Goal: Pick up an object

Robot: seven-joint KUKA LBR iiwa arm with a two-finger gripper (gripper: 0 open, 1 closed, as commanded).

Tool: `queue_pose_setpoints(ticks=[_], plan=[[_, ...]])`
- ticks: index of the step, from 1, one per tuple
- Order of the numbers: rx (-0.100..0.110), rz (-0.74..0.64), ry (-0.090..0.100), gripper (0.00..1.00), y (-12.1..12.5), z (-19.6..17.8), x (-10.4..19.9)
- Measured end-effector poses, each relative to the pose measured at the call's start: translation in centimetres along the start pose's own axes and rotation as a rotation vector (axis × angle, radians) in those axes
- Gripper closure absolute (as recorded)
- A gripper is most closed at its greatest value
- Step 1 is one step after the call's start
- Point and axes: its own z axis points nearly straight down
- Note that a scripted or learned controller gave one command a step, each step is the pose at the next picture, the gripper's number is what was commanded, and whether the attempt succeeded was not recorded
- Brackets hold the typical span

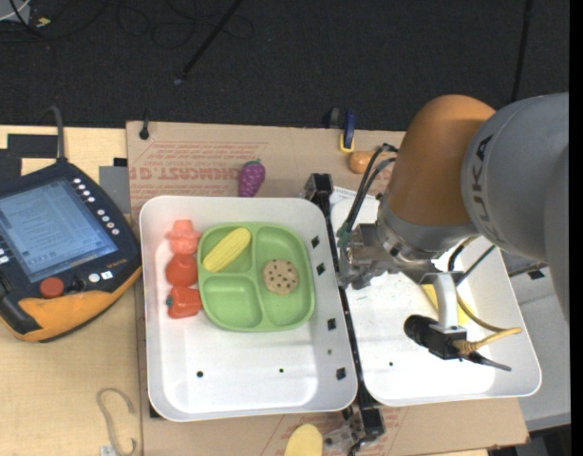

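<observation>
Hovering my gripper (386, 266) low over the right bin's (519, 373) left edge to grab something, though honestly can't tell how my jaws stand.

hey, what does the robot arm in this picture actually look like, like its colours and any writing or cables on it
The arm is bulky, rounded and grey, with a broad orange band above the wrist. Part of the white KUKA lettering shows on the grey shell. Thin dark cables run beside the wrist, whose lower part is metallic grey.
</observation>
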Motion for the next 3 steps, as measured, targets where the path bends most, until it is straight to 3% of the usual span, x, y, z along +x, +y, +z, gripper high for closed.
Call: queue_pose_setpoints(ticks=[1, 2, 3], plan=[[-0.001, -0.001, 0.0, 1.0, 1.0, 0.9, 5.4], [-0.003, 0.001, 0.0, 1.0, 2.2, -0.4, 8.1], [-0.001, 0.001, -0.001, 1.0, 1.4, -1.3, 7.6]])
